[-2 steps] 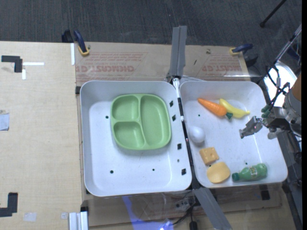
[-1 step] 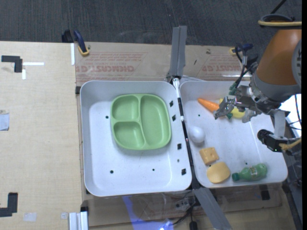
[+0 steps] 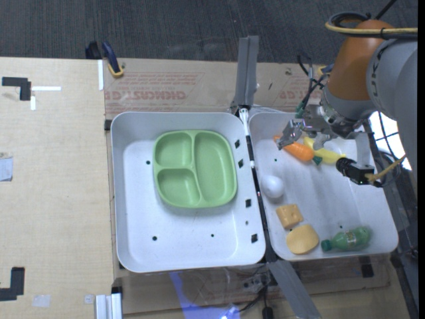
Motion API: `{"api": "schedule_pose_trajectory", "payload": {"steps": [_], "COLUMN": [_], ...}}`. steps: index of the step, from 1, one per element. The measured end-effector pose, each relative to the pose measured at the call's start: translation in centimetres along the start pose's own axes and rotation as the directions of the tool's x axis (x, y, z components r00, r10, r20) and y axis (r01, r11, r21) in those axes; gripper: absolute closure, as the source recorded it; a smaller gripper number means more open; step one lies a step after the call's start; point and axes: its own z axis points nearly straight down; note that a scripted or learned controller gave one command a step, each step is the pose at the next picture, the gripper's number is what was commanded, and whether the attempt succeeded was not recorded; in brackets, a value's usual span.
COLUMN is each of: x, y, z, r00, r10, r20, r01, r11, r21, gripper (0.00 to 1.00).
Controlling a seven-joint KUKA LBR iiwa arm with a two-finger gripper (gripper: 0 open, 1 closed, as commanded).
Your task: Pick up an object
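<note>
My gripper [image 3: 293,135] hangs low over the back of the right bin [image 3: 372,211], right beside an orange carrot-like toy [image 3: 300,152] that lies just below it. A yellow toy [image 3: 326,155] lies next to the carrot on its right. Further forward in the same bin are a white egg-shaped object [image 3: 272,186], a tan cheese-like block [image 3: 289,215], a round yellow piece [image 3: 302,239] and a green bottle [image 3: 346,239] lying on its side. I cannot tell whether the gripper touches the carrot.
The left bin [image 3: 133,231] holds a green divided plate [image 3: 195,169]. A raised divider [image 3: 251,171] runs between the bins. A black cable end [image 3: 355,170] hangs over the right bin's right side. The arm's orange band [image 3: 352,58] looms above the back right corner.
</note>
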Motion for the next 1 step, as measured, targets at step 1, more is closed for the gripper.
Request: {"api": "schedule_pose_trajectory", "payload": {"steps": [1], "x": [-3.17], "y": [3.41], "z": [6.21], "r00": [1.0], "r10": [-0.021], "r20": [0.001], "r01": [0.021], "r11": [1.0], "r21": [-0.002], "gripper": [0.0]}}
